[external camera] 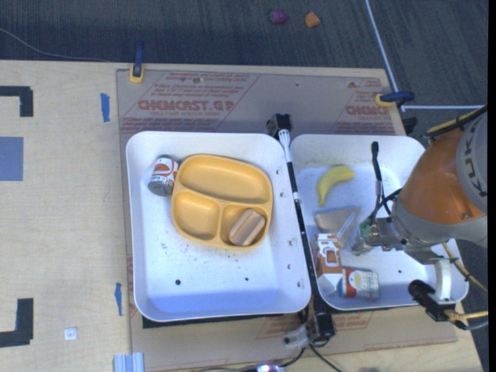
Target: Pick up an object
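My gripper (pixel 361 243) hangs low in the right bin (pixel 403 149), at the end of the grey arm with its orange band (pixel 438 184). It sits just right of a tan wedge-shaped piece (pixel 335 222) and an orange-and-white carton (pixel 328 254). A white and orange container (pixel 358 284) lies on its side just below the gripper. A yellow banana (pixel 334 181) rests toward the bin's far side. I see nothing lifted off the bin floor.
The left bin (pixel 155 285) holds a yellow divided tray (pixel 221 180) with a brown roll (pixel 246 226) in one compartment, and a small can (pixel 162 175) beside it. A black divider (pixel 293 200) separates the bins. A black cable (pixel 376 169) crosses the right bin.
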`<state>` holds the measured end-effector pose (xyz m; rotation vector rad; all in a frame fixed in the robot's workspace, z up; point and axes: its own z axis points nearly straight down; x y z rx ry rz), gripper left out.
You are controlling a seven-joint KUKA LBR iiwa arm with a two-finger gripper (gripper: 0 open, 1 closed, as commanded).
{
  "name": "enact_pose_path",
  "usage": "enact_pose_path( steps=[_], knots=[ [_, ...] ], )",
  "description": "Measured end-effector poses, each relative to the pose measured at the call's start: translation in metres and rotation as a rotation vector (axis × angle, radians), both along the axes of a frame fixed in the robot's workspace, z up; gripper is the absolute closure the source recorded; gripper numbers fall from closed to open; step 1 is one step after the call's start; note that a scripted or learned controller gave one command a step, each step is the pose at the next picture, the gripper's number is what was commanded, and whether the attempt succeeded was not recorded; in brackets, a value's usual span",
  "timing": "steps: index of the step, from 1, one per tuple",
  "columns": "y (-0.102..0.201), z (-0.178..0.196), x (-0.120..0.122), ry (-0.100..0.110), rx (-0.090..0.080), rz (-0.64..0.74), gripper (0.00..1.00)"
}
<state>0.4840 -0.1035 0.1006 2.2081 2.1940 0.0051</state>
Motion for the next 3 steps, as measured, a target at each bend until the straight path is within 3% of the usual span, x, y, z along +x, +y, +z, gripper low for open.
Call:
enact_pose_path(
  steps=[1, 2, 3],
  knots=[
    [0.000, 0.000, 0.000, 0.000, 0.000, 0.000, 0.00],
    [0.006, -0.011, -0.002, 0.011, 0.008, 0.001, 0.00],
    [0.004, 0.000, 0.000, -0.001, -0.001, -0.001, 1.00]
  ],
)
